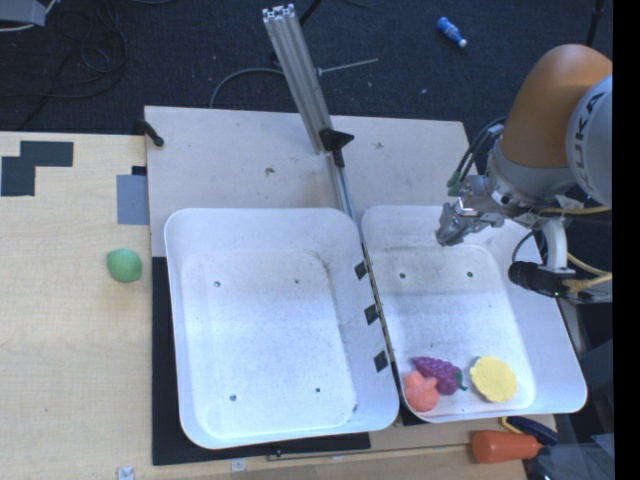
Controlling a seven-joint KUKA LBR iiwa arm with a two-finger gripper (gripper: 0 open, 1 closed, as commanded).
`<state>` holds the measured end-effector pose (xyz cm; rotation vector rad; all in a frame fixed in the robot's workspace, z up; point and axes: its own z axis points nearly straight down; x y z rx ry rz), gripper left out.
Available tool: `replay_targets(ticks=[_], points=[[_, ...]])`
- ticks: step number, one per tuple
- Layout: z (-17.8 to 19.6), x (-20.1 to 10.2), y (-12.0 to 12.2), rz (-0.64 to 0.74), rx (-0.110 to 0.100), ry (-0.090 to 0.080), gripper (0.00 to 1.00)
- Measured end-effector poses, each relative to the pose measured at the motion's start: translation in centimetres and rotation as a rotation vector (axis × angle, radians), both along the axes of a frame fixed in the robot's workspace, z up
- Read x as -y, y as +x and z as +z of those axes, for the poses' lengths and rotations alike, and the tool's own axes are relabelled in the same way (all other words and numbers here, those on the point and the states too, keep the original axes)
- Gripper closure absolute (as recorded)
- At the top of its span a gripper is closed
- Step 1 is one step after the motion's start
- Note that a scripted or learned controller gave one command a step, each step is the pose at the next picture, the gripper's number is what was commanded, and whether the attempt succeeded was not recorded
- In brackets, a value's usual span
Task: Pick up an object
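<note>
Camera view, nearest edge first: an orange object point(505, 446) lies on the bench just below the right bin point(440, 268). Inside that bin, along its lower edge, sit an orange-pink piece point(421, 392), a purple grape cluster point(438, 372) touching it, and a yellow round piece point(493, 379) just right of them. The left bin point(260, 318) sits beside it. A green ball point(124, 265) rests at the left. Higher up, the gripper point(456, 224) hovers over the right bin's upper part, well apart from the toys; its state I cannot tell.

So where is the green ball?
The green ball sits on the wooden bench top at the left of the camera view, outside both bins, just left of the left bin.
</note>
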<state>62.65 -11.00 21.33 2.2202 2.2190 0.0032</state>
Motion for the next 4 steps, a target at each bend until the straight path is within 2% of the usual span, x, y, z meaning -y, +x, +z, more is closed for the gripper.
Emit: replay_targets(ticks=[1,2,3,4], points=[[4.3,-0.3,-0.1,0.0,0.001,0.0,1.0],[3.7,-4.6,0.9,0.003,-0.004,0.001,1.0],[2.3,-9.2,0.9,0.003,-0.005,0.001,1.0],[2.2,-15.3,1.8,0.004,-0.003,0.0,1.0]])
